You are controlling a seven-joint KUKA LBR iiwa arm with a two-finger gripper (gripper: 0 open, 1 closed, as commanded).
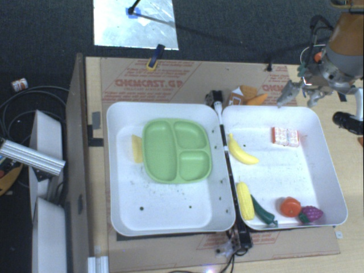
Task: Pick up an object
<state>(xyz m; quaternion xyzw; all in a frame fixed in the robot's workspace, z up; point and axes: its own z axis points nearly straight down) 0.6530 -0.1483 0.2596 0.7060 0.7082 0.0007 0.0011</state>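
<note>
The gripper hangs above the far right corner of the right bin, a little past its back rim. Its two fingers are spread apart, and nothing is between them. Many small toys lie in the right bin. A yellow banana lies near the left wall, long and a bit curved. A small box with red and white on it lies toward the back, the closest thing to the gripper. At the front left there is a yellow corn cob, and a dark green vegetable lies just beside it. At the front right sit a round orange-red tomato and a bunch of purple grapes, side by side. The left bin has a light green plate with three parts, and a flat yellow piece pokes out from its left side.
</note>
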